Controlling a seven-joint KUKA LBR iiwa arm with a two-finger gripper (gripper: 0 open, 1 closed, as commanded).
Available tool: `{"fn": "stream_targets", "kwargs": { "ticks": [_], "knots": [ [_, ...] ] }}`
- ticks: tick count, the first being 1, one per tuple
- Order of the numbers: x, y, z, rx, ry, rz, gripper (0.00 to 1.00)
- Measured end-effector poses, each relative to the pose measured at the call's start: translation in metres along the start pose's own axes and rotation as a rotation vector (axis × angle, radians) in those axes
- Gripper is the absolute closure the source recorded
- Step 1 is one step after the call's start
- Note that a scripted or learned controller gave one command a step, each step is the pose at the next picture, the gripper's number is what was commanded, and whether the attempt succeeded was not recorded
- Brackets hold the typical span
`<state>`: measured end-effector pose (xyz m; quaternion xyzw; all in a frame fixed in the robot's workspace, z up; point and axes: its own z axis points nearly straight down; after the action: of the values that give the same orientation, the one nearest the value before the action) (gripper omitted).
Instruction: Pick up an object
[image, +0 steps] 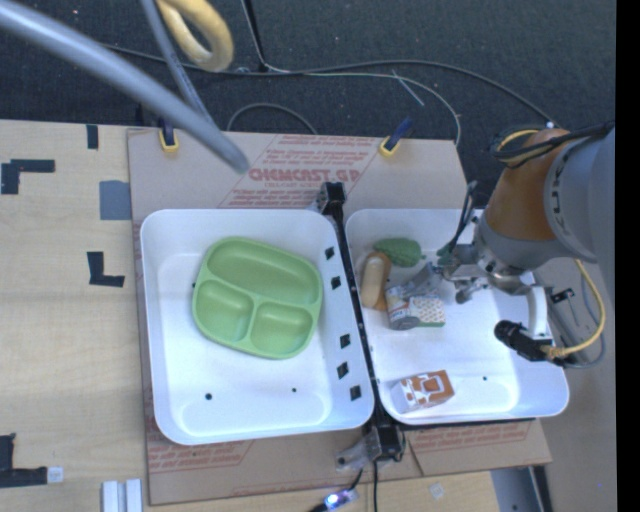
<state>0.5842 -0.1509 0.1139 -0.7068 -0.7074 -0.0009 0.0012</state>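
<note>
The hand sits low at the right of the frame, touching the grey packet; this looks like the grasping step; whether it is open or gripping, I cannot tell; next it needs a firm close, then a straight lift.

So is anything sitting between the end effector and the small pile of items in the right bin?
Nothing visible does. The end effector is already down at the grey packet, with the tan roll and green item just beyond it. The orange-and-white box lies apart, nearer the front rim.

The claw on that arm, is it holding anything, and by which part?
Cannot be told: the claw sits right at a grey-and-patterned packet in the right bin, but the grip itself is hidden.
</note>
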Motion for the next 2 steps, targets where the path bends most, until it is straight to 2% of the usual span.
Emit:
{"fn": "stream_targets", "kwargs": {
  "ticks": [1, 2],
  "knots": [
    [0.000, 0.001, -0.013, -0.007, -0.004, -0.002, 1.00],
    [0.007, 0.010, -0.065, -0.003, -0.003, -0.002, 1.00]
  ]
}}
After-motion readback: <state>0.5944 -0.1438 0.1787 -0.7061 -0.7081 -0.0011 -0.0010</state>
